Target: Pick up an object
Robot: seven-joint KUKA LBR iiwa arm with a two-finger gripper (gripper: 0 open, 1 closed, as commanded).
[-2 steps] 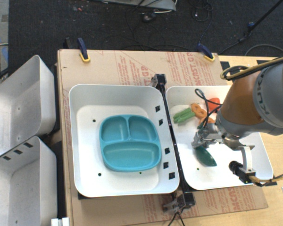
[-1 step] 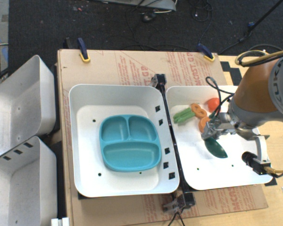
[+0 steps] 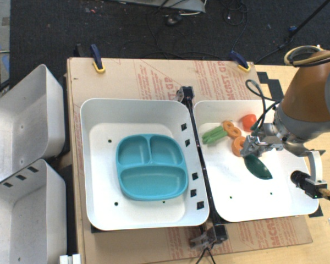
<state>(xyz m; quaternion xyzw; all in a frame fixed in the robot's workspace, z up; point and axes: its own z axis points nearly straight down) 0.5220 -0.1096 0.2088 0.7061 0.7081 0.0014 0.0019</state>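
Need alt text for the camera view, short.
The gripper is low in the right bin, among small items: a dark green piece, orange pieces, a red piece and a light green piece. The left bin holds a teal divided plate.
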